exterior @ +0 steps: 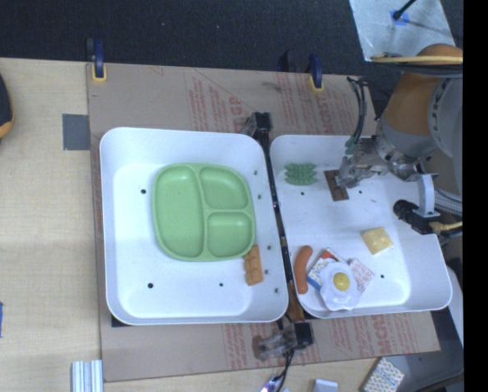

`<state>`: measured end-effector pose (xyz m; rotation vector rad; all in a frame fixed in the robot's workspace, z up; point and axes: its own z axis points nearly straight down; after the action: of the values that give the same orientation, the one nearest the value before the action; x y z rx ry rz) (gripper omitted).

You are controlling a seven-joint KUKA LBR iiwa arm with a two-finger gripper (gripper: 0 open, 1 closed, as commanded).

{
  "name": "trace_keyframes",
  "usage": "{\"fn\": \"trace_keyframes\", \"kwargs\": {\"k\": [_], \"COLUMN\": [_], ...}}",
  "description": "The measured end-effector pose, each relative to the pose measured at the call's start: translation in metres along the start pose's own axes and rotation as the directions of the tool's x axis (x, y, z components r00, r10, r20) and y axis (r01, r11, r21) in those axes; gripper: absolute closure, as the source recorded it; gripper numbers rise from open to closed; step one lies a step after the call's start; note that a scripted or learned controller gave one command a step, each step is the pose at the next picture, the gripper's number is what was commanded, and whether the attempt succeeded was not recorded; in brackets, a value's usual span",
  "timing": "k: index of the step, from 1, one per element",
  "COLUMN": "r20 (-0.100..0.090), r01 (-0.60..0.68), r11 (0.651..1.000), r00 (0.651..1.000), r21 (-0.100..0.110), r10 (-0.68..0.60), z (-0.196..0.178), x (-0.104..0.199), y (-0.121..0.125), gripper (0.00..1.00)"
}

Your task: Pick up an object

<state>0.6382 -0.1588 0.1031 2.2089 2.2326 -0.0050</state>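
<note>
My gripper (346, 172) hangs low over the back of the right bin (407, 288), pointing down. A small brown flat piece (337, 186) lies right under its tip, touching or nearly touching it; a hold on it cannot be made out. Just left of it lies a green bumpy item (301, 173). A yellow cube (377, 240) sits in front of the gripper. At the bin's front left are a red sausage (302, 268), a toy fried egg (340, 282) and a red-and-white packet (360, 273).
The left bin (125, 296) holds a green divided plate (203, 211) and an orange-brown cracker (252, 265) at its front right. The grey arm (423, 117) with its cables reaches in over the right bin's back right. The wall between the bins (274, 219) stands left of the gripper.
</note>
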Motion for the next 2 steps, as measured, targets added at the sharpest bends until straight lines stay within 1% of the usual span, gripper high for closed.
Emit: {"fn": "trace_keyframes", "kwargs": {"k": [1, 2], "r20": [0.0, 0.002], "r01": [0.001, 0.003], "r11": [1.0, 1.0], "r00": [1.0, 1.0], "r21": [0.001, 0.0], "r10": [-0.001, -0.003], "z": [0.001, -0.01], "x": [0.0, -0.001], "y": [0.0, 0.0], "gripper": [0.0, 1.0]}}
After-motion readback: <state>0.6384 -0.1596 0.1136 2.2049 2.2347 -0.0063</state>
